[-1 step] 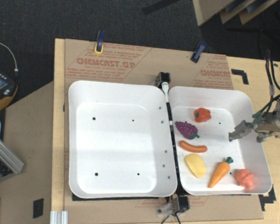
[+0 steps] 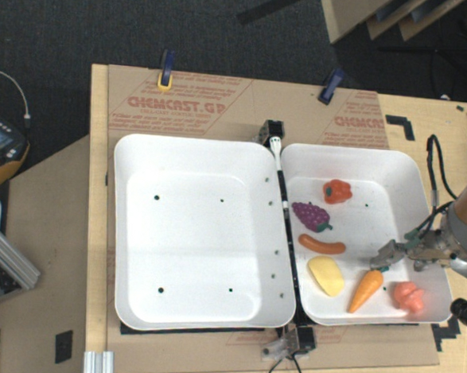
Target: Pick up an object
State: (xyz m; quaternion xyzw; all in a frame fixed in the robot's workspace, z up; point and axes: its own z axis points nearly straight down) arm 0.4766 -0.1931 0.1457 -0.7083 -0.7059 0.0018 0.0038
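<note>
1. Two shallow white bins sit side by side on a brown board; the left bin (image 2: 190, 234) and the right bin (image 2: 402, 173) touch along their inner edges.
2. The right bin holds six toy foods: a red pepper (image 2: 338, 191) near the back, purple grapes (image 2: 311, 216) just in front of it toward the divider, a sausage (image 2: 322, 245) below the grapes, a yellow lemon-like piece (image 2: 326, 276) at the front, an orange carrot (image 2: 367, 288) beside it, tilted, and a pink fruit (image 2: 408, 296) near the front right corner.
3. The gripper (image 2: 396, 253) reaches in over the right bin's right wall, low over the floor, just above the carrot's top end and near the pink fruit.
4. Whether it is spread or pressed together cannot be told, and nothing shows clearly pinched in it.
</note>
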